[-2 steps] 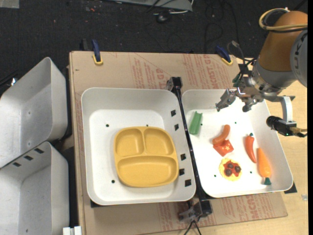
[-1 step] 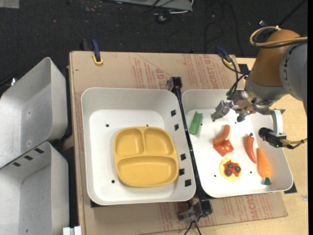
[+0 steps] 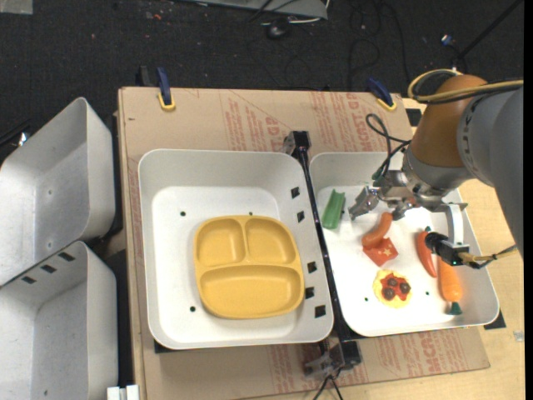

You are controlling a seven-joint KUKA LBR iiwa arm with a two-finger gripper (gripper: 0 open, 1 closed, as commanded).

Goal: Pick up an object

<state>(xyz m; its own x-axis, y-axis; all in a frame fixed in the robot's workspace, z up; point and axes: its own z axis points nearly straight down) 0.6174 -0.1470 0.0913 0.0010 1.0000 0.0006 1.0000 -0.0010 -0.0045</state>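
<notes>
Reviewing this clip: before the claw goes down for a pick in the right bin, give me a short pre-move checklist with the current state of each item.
1. Claw over the right bin: ok.
2. Target under the claw: ok, the red-orange piece lies just below it.
3. Claw not yet holding anything: ok, nothing between its fingers.
4. Neighbours apart from the target: ok, green piece and round pizza toy lie separate.
5. Carrot and red pepper out of the path: ok, at the bin's right side.
6. Finger opening wide enough: cannot tell.
</notes>
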